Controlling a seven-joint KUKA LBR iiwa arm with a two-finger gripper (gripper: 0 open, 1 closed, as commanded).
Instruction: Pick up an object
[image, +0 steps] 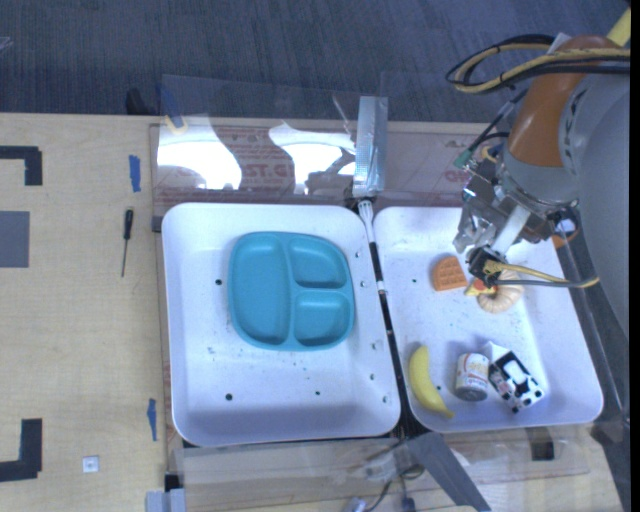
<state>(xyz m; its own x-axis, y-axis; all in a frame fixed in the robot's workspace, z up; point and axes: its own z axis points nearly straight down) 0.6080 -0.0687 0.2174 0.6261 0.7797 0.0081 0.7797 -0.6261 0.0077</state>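
Note:
My gripper (470, 238) hangs over the back half of the right bin (570, 400), reaching in from the right. Just below and left of it lies a small orange wafer-like piece (449, 273). A pale beige shell-shaped thing (498, 298) sits to the gripper's lower right, partly hidden by the wrist's fittings. Nearer the front of the same bin are a yellow banana (428, 382), a small upright can (471, 375) and a black-and-white patterned toy (520, 381). I see nothing held in the gripper.
The left bin (190, 330) holds a teal divided plate (292, 290) at its middle. A metal post (370, 150) stands behind the ridge between the bins. A screwdriver (126, 238) lies on the bench at far left.

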